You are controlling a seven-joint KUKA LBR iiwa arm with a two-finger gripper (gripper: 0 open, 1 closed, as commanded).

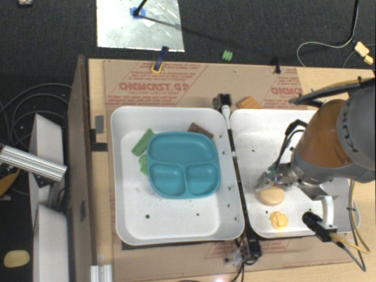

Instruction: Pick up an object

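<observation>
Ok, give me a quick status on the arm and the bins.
Gripper low in right bin, over tan round piece; grip unclear. Yellow lump loose nearby. Blue tray in left bin.

Even, fairly bright overhead light fills the scene. The white right bin beyond the gripper is nearly washed out, and the left bin glares almost as much. A reflective sheet far up-left of the gripper shines with mottled glare. Shadows are soft and short. The picture is slightly soft and grainy; the dark floor is dim.
</observation>
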